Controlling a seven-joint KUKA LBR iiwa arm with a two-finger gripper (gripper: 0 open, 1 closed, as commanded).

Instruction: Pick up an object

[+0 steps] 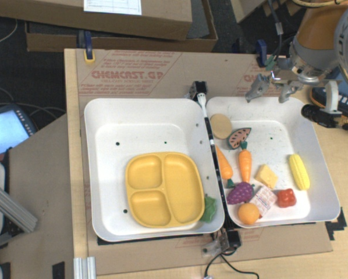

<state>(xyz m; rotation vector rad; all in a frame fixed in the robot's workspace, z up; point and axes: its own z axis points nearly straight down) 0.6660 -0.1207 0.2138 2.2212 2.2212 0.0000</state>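
- My gripper (274, 90) hangs above the far rim of the right bin (322, 173), at about twelve o'clock of that bin; its two fingers are spread apart, with nothing between them.
- No pick has been made, as I judge it: every candidate lies loose on the bin floor.
- Candidates, clockwise from the bin's eleven o'clock: a tan disc (221, 125), a watermelon slice (239, 136) just beside it, a corn cob (299, 171) at three o'clock, a red pepper (286, 197) and a wrapped packet (265, 200) near five, an orange ball (248, 213) at six, grapes (240, 192) at seven.
- Centre: a carrot (244, 163) upright on the view, a cheese wedge (267, 176) to its four o'clock; a second carrot (223, 164) lies along the nine o'clock wall.
- Left bin (98, 156) holds a yellow divided plate (164, 189) (a green leafy bit (209, 208) peeks out at the plate's four o'clock).
- Risk, my reading: the six o'clock cluster sits touching, so a descent there may nudge neighbours or close on two at once.
- The wall-side carrot leaves little room for a finger; it may jam on the rim.
- The corn and centre carrot are well apart from the rest, but round, and could roll out of a closing pinch.
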